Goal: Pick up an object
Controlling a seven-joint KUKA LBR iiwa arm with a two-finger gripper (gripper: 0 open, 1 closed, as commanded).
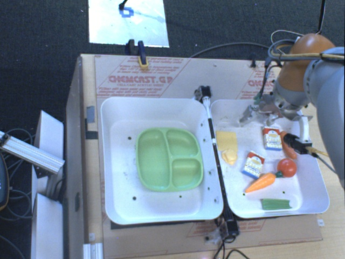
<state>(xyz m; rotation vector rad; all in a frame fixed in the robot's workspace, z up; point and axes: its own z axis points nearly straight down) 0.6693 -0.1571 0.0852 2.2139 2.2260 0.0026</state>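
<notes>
Two white bins: left bin (pixel 116 161), right bin (pixel 312 198), side by side mid-frame. One green divided tray (pixel 168 158), three compartments, in the left bin. In the right bin: two small cartons, one (pixel 271 138) upper right, one (pixel 252 164) lower centre; one carrot (pixel 260 182); one tomato (pixel 287 167); one yellow cheese piece (pixel 227 145); one green flat piece (pixel 275 203) near the lower edge. One orange-red item (pixel 286 143) right of the upper carton, kind unclear. One arm (pixel 323 80) at right.
</notes>
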